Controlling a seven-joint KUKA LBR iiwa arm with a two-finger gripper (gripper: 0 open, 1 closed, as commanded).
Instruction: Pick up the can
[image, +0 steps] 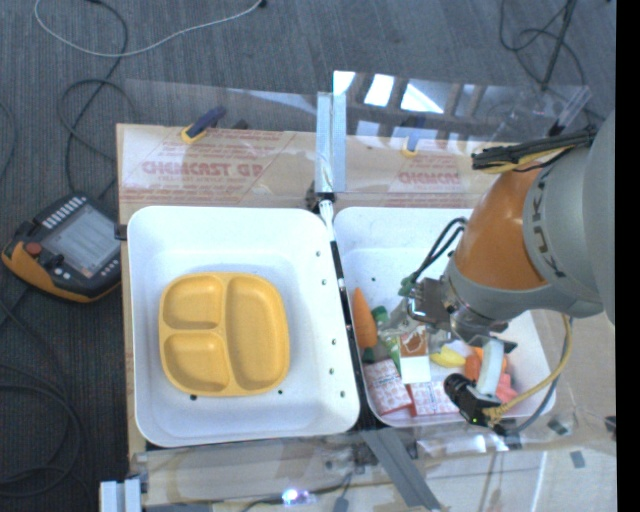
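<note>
My gripper (425, 308) is low over the middle of the right bin (385, 262), under the grey wrist and orange band of the arm. Just below it, among a pile of items, lies a small reddish-brown and white object (412, 352) that may be the can; its shape is hard to make out. The arm hides much of the bin's right half.
In the right bin an orange carrot (364, 313) lies by the left wall, with red-and-white printed packs (386, 386) at the front and orange and yellow pieces (497, 378) on the right. A yellow divided plate (225, 333) sits in the left bin (150, 250).
</note>
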